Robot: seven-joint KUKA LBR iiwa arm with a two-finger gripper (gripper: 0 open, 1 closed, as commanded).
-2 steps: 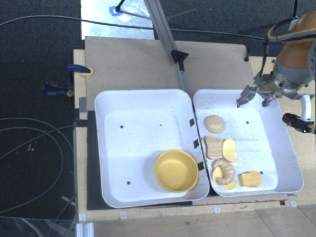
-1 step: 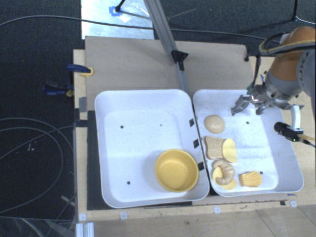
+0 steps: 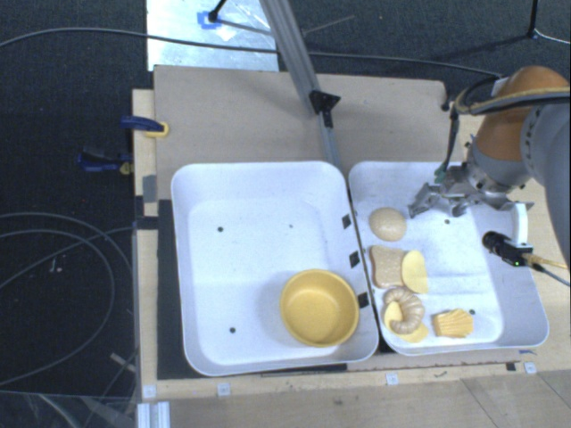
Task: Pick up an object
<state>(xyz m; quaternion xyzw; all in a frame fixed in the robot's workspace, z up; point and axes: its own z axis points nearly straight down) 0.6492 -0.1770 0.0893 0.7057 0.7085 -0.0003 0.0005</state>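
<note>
dark carpet floor (image 3: 62,78); loose cables (image 3: 53,266), tan bench (image 3: 241,114)

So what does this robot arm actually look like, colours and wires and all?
The arm is chunky and rounded, grey, with a glossy orange band above the wrist. Dark cables loop beside that band and run down toward the gripper, which is bare grey metal with thin prongs. A white piece with a black part sticks out beside it.
</note>
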